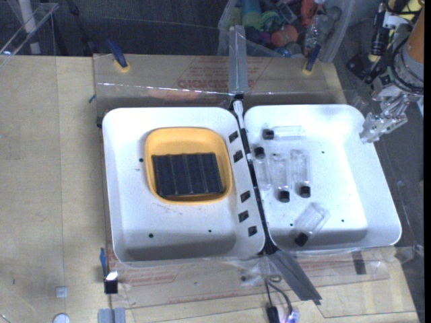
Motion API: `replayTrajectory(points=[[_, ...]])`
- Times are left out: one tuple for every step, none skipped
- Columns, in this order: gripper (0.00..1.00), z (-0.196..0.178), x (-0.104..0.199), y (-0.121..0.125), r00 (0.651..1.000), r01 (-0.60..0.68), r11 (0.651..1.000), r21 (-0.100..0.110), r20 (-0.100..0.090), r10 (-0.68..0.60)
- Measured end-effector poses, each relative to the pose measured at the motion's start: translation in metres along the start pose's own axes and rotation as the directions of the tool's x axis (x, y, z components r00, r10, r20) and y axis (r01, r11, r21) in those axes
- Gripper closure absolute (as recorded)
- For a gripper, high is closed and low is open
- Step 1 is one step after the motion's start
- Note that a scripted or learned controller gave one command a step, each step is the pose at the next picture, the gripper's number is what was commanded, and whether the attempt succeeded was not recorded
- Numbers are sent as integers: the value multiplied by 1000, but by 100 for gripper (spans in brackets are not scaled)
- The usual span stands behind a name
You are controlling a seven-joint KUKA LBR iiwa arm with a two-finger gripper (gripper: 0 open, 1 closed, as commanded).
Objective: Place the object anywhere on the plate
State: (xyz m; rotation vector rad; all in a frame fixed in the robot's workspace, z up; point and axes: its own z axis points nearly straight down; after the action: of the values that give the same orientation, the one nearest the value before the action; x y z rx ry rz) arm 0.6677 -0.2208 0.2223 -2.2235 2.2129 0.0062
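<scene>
Left bin [121, 180]: held yellow plate [156, 147] with dark ribbed insert [187, 174]. Right bin [350, 180]: held clear black-capped vials [298, 173], scattered, apart from plate; one [310, 219] lay near front edge. Beyond right bin's far-right rim: gripper [377, 128] hung, nothing visibly held; finger state could not be told.

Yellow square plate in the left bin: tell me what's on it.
On the yellow square plate lies a dark ribbed rectangular object, covering most of its floor. Whatever lies beneath that object is hidden.
</scene>
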Motion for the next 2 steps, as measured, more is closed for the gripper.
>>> replayTrajectory(points=[[100,4,-9,35,996,88,996,0,-2,-88],[100,-13,-15,70,936,352,936,-2,-1,-352]])
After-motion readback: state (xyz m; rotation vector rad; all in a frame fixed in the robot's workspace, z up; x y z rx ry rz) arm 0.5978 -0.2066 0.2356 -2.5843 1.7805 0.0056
